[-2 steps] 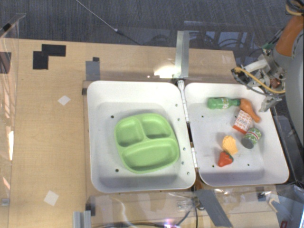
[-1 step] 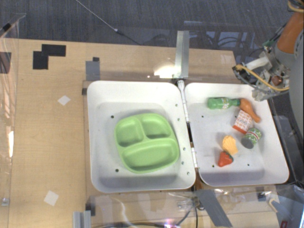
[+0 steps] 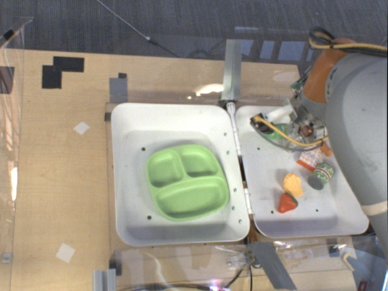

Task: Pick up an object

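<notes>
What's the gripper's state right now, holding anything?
Gripper: low over the back of the right bin; open or closed cannot be told, and nothing is visibly held.

One fixed camera looks down aslant on both bins point(image 3: 182, 117).

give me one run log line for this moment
gripper low at right bin far edge | toys loose | green tray left bin

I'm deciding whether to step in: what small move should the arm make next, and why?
Probably shift the claw toward the bin's near side before descending. It sits over the back of the right bin, while the toys, the yellow piece and the red piece, lie nearer the front, apart from it.
</notes>
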You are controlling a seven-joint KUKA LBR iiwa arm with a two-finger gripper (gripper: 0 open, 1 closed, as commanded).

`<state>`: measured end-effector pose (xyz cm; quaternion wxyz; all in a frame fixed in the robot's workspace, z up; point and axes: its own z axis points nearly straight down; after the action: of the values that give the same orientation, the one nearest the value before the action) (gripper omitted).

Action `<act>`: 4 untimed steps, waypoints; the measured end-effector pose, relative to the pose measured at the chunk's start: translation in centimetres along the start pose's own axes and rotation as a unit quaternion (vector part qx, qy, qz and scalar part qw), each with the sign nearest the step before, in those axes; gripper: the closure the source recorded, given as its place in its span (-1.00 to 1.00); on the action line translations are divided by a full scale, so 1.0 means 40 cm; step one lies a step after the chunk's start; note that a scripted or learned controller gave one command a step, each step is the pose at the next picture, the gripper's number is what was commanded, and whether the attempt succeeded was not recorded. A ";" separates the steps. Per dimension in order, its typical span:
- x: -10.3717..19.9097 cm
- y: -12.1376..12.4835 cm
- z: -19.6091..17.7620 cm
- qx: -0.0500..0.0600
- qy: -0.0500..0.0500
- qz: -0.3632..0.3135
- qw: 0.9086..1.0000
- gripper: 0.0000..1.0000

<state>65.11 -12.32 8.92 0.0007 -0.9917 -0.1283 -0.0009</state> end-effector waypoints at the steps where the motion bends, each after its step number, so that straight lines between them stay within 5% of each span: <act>1: -0.141 0.085 -0.160 -0.001 0.001 -0.142 0.990 1.00; 2: -0.285 0.139 0.000 -0.003 0.002 -0.219 0.976 1.00; 3: -0.329 -0.028 -0.003 -0.002 0.004 -0.140 0.990 1.00; 4: -0.359 -0.199 -0.005 -0.005 0.006 -0.191 0.982 1.00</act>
<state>49.19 -8.30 9.10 -0.0032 -0.9489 -0.3154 -0.0079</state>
